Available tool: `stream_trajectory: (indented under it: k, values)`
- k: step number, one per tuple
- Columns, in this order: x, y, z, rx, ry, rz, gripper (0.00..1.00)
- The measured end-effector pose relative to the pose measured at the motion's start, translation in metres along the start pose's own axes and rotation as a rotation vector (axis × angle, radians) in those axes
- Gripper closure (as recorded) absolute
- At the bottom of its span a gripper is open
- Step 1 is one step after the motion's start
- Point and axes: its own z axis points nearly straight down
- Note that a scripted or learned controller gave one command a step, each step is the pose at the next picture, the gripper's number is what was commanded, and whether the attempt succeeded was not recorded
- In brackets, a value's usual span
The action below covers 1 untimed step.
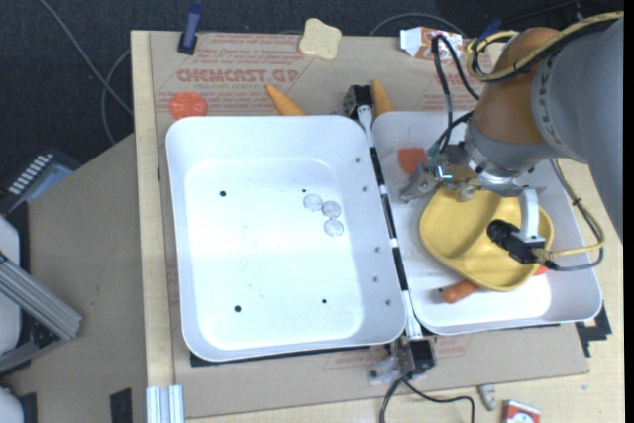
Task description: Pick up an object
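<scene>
Currently the two-finger pincer (428, 175), fingers spread and holding nothing, hovers in the right white bin (565, 307) with the floppy yellow cloth-like object (466, 238) directly below-right of it, long axis running diagonally away.

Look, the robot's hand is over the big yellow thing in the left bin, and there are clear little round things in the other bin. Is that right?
Not quite. The camera view shows the hand over the yellow thing in the right bin. The clear little round things lie in the left bin.
</scene>
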Motion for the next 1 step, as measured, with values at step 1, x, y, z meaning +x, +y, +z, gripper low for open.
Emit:
stream_trajectory:
  k: [1]
  values:
    - [-0.0044,-0.0565,-0.0010,-0.003,-0.001,0.001,0.00]
